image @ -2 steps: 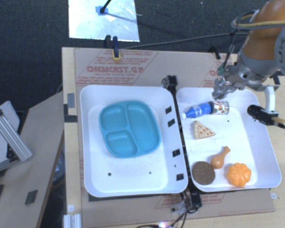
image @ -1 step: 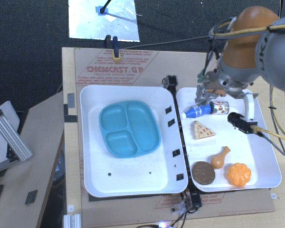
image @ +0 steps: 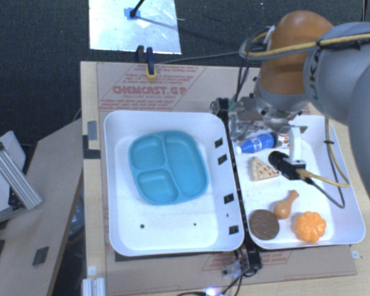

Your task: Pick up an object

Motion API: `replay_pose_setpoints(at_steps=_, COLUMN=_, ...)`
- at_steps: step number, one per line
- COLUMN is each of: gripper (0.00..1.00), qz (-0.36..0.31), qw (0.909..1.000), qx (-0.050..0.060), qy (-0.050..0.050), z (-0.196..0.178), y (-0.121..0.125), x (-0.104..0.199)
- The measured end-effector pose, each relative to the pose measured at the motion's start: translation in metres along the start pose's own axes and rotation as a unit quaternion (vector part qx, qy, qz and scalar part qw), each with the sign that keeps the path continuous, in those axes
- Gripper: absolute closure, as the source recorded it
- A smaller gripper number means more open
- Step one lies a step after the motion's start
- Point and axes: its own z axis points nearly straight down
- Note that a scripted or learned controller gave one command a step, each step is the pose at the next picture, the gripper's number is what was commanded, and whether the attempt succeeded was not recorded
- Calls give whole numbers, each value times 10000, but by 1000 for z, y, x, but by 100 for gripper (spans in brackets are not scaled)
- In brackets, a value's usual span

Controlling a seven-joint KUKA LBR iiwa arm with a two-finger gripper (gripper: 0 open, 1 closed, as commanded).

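My gripper hangs low over the far left corner of the right bin, close to the divider between the bins. A blue bottle lies on its side just in front of and to the right of the gripper, partly under the wrist. Nearer the camera lie a tan wedge-shaped slice, a brown drumstick, a dark brown round patty and an orange pumpkin.
The left bin holds a blue divided plate. The grey arm with its orange band covers the far right of the right bin. A blue and yellow clamp stands at the bench's far edge.
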Motion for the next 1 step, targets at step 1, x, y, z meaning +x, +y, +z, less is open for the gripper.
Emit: replay_pose_setpoints(at_steps=1, gripper=100, qz=1, qw=10000, qx=-7, qy=1, z=-10, y=-12, x=51)
